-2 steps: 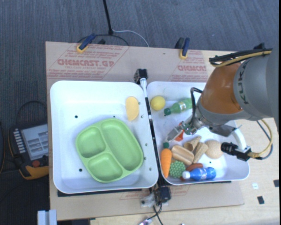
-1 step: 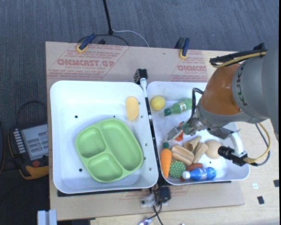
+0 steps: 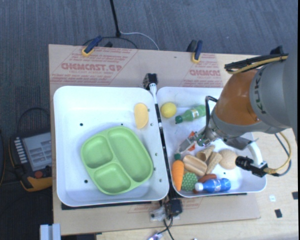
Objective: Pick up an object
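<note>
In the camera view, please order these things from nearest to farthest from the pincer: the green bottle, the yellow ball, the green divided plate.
1. The green bottle, in the right bin, just above and left of the pincer.
2. The yellow ball, at the right bin's upper left corner, beyond the bottle.
3. The green divided plate, across the divider in the left bin.
</note>
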### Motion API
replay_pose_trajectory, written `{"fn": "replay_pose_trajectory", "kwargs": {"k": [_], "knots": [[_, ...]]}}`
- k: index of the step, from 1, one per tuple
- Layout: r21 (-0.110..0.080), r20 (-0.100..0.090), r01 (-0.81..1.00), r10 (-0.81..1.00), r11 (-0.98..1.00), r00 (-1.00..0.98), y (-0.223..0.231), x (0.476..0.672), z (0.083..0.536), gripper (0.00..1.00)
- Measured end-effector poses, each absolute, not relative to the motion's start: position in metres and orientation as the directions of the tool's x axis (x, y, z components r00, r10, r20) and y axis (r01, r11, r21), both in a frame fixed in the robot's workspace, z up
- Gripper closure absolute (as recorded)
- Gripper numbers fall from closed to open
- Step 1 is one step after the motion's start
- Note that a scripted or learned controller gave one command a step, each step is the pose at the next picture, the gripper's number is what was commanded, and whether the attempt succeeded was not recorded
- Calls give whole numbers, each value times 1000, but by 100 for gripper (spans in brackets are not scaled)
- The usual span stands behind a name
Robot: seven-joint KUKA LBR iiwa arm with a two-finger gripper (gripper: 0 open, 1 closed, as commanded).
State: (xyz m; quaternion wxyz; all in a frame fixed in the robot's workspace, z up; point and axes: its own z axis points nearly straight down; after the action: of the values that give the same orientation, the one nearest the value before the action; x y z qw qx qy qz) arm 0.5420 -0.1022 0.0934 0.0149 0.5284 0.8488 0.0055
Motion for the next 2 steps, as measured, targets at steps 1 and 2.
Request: {"fn": "replay_pose_trajectory", "kwargs": {"k": [1, 2], "knots": [[7, -9, 859, 859, 512, -512, -105, 565, 93, 0], [22, -21, 846, 846, 533, -533, -105, 522, 93, 0]]}}
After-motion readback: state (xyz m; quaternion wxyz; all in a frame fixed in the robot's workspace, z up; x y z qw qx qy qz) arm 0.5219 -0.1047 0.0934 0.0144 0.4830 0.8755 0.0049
